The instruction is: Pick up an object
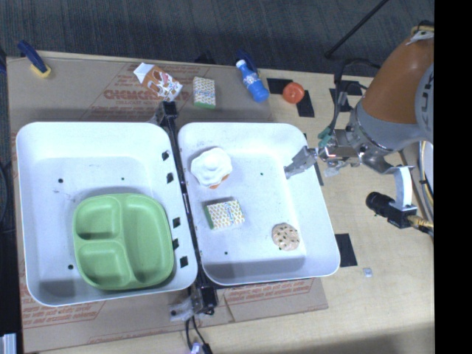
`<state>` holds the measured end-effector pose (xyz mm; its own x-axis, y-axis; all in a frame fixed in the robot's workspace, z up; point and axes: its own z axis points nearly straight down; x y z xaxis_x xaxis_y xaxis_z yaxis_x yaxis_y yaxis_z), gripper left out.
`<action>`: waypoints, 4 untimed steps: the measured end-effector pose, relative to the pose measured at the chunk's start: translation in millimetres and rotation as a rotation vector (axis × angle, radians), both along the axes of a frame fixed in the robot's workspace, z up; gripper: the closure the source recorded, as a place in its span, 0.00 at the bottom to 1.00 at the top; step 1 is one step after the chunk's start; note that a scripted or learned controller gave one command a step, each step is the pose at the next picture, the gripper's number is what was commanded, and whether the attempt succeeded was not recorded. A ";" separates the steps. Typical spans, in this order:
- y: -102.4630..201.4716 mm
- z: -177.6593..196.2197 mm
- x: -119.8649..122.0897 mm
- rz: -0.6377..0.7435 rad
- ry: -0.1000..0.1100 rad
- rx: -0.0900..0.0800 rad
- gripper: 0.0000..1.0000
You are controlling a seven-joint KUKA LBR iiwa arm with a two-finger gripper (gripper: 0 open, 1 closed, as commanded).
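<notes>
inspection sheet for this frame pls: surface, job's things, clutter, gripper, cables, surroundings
Surface: tan bench with printed cardboard under two shallow white bins, left bin and right bin.
Job's things: right bin holds a white crumpled cup-like object, a patterned square pad and a round speckled cookie; left bin holds a green three-compartment plastic tray.
Clutter: behind the bins, a blue bottle, an orange round piece, a second patterned square pad, a red-and-white wrapper.
Gripper: two-finger gripper over the right bin's right rim, holding nothing visible.
Cables: wires at the wrist and at the bins' front junction.
Surroundings: dark carpet.
</notes>
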<state>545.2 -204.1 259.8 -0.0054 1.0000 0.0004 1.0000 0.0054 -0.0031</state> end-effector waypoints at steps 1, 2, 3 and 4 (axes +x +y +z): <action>16.0 -169.7 105.4 0.000 0.002 0.001 0.00; 16.0 -157.6 106.8 0.005 0.000 0.000 1.00; 94.3 -68.5 100.1 0.002 -0.005 0.002 1.00; 165.6 -44.7 61.4 0.003 0.000 0.001 1.00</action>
<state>606.6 -38.6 215.1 -0.0083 1.0000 0.0010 1.0000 0.0083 -0.0034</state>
